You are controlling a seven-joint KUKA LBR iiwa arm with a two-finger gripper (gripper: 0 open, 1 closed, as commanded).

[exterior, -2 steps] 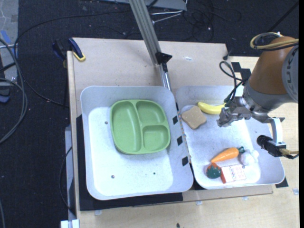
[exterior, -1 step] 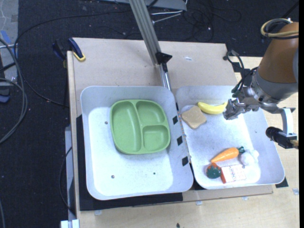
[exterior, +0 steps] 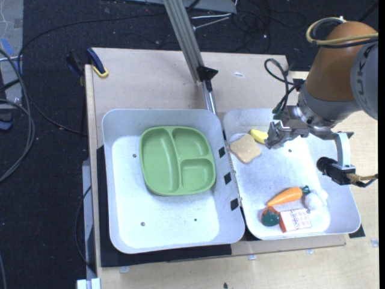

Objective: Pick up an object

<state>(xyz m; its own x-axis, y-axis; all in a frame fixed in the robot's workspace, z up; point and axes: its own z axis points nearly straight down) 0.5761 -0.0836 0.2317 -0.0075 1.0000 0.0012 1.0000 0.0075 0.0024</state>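
Objects for picking are lying in the right bin (exterior: 337,221): a tan bread slice (exterior: 245,149) and a yellow piece (exterior: 259,136) at its upper left, an orange carrot (exterior: 285,195), a red-and-white carton (exterior: 295,220), a small green item (exterior: 270,217) and a white item (exterior: 313,201) toward its lower right.

Dark floor (exterior: 42,131) strewn with cables is surrounding the pale bench (exterior: 150,77), which is taking up the middle of the frame. A grey pole (exterior: 183,26) is slanting down from the top centre to the gap between the bins. The left bin (exterior: 120,221) is holding a green divided plate (exterior: 178,160), sitting in its upper half.

The arm (exterior: 340,59) is reaching in at the upper right, partly cut off by the frame edge. Its gripper (exterior: 277,138) is hanging low over the right bin's upper left, just beside the yellow piece. Its tip is dark and small, so I cannot tell its state, nor whether it is touching the piece.
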